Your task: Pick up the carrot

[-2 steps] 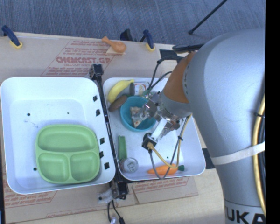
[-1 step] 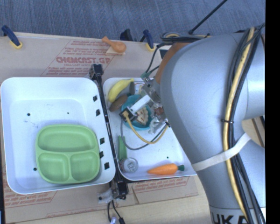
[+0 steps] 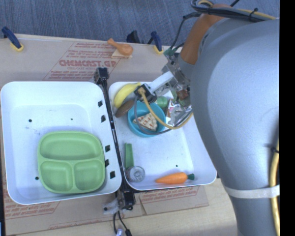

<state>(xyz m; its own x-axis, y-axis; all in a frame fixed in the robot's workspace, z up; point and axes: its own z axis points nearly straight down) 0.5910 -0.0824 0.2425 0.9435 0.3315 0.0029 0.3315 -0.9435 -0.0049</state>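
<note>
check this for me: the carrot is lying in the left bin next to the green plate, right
Not quite. The carrot lies in the right bin, near its front edge beside a small can. The camera view shows the green plate alone in the left bin.

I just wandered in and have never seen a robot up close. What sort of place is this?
Probably a robotics lab test bench, not a kitchen: a grey arm reaches over two white bins clamped to cardboard, holding toy-like food such as a carrot and banana, beside a green divided plate.
</note>
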